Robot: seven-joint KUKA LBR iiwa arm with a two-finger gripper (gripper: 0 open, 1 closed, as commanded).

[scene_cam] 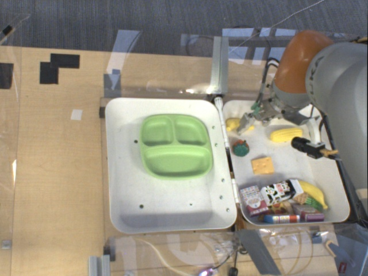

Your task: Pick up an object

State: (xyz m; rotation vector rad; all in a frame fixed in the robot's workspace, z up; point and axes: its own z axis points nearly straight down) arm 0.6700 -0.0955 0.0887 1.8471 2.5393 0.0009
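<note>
Gripper (248, 121), jaws seemingly apart, is poised at eleven o'clock in the right white bin (339, 183), beside a small yellow plastic toy (232, 124): judged light, rigid, slippery; best pinched across the middle.

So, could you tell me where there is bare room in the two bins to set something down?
The left bin has bare floor all around the green tray, widest along its near edge. The right bin is crowded along its near wall; a small patch lies between the cracker and the corn.
</note>
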